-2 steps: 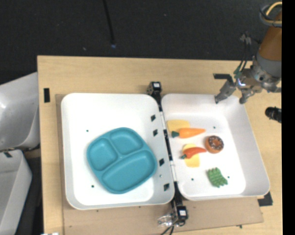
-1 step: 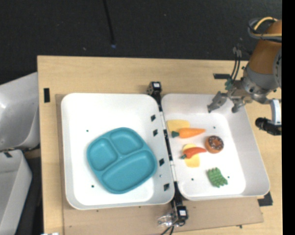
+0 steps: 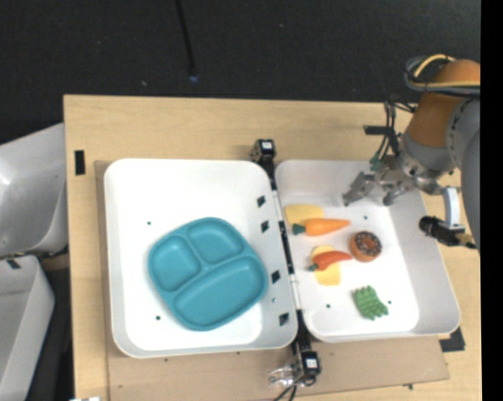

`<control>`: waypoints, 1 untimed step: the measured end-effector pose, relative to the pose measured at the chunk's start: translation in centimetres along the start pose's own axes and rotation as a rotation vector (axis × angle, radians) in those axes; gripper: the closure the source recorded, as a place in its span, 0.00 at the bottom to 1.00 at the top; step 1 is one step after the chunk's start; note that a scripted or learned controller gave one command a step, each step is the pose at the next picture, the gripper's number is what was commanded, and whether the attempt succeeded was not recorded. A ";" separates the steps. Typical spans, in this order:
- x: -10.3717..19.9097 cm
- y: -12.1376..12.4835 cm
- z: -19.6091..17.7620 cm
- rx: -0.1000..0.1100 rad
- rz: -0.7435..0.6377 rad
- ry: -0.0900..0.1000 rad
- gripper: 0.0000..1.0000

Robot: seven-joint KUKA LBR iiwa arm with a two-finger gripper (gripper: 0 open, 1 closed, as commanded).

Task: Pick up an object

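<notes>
The light wooden worktop [image 3: 84, 249] holds two flat white bins, and the left bin [image 3: 122, 224] has a big blue plastic plate with three parts [image 3: 205, 271]. In the right bin [image 3: 419, 295] lie an orange toy carrot [image 3: 322, 225], a round brown donut [image 3: 366, 246] and a small green toy [image 3: 369, 302]. The grey end effector [image 3: 370, 190] hangs over the right bin's top part with fingers spread wide, holding nothing.

The grey arm [image 3: 439, 124] with its orange band reached in from the right. Its hand [image 3: 375, 189] hung low, its fingers spread apart and holding nothing.
</notes>
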State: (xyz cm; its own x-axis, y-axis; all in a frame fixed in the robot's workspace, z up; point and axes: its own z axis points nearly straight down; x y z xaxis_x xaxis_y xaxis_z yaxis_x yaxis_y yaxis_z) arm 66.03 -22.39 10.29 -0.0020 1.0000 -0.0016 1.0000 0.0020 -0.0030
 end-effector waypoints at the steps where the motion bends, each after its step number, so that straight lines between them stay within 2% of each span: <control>1: -0.1 0.2 -1.6 -0.009 -0.002 -0.005 1.00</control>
State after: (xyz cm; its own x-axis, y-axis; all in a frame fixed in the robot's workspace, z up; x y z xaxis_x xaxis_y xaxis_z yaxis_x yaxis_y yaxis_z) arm 66.26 -22.53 11.94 -0.0044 1.0000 -0.0064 1.0000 0.0044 0.0055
